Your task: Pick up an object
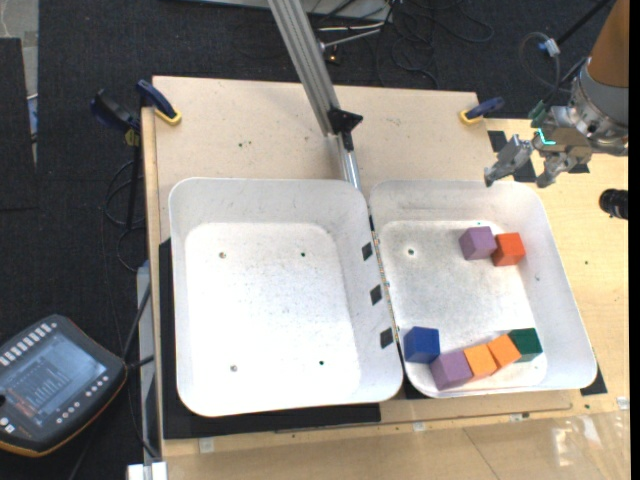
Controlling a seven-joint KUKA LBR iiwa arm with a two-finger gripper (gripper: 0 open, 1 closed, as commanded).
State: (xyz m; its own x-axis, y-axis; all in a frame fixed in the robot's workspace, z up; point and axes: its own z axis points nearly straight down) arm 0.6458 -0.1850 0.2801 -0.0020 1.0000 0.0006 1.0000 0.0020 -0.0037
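Six blocks (478,243) in my right bin (565,298); gripper (525,168) at upper right, above the rim, jaws released, grasping nothing.

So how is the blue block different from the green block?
The blue block is blue; the green block is dark green. The blue block sits at the left end of the row along the right bin's near edge; the green block sits at the right end. The green block touches an orange block; the blue block looks slightly apart from the purple block. Both are small cubes of similar size.
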